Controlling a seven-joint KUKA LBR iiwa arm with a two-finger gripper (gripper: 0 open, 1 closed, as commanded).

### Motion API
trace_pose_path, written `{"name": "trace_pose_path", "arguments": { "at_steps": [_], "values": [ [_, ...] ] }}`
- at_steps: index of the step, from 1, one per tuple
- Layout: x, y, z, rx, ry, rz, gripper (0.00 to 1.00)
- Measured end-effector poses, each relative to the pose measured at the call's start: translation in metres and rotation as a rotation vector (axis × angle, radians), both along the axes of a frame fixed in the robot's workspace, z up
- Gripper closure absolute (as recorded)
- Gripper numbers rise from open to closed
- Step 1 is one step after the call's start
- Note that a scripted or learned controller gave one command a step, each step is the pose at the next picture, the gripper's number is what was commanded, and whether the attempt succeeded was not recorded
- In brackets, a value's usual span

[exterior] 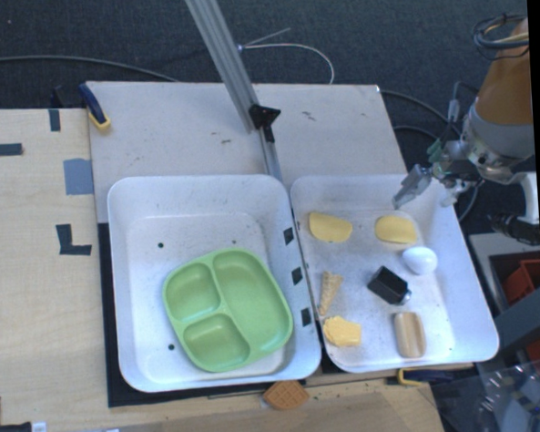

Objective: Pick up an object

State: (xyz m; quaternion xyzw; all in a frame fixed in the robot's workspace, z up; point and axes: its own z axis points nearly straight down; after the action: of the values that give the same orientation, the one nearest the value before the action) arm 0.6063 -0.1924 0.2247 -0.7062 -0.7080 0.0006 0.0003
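I see a pale green tray (227, 309) in a white bin (127, 265); beside the tray, yellow pieces (330, 227), a white egg (420, 260), a black block (388, 285).

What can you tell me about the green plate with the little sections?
The green plate is light green and looks like smooth plastic. It has rounded corners and three compartments: two smaller ones on one side and one long one on the other. Nothing lies in them. It rests flat, turned at a slant, on the floor of the left bin, toward the near right corner. The gripper is far off, over the other bin.
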Motion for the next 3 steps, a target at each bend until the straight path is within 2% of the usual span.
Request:
{"name": "trace_pose_path", "arguments": {
  "at_steps": [1,2,3],
  "values": [
    [0.0,0.0,0.0,0.0,0.0,0.0,0.0],
    [0.006,0.006,-0.049,0.001,0.005,0.0,0.0],
    [0.008,0.008,-0.114,0.001,0.006,0.0,0.0]
  ]
}}
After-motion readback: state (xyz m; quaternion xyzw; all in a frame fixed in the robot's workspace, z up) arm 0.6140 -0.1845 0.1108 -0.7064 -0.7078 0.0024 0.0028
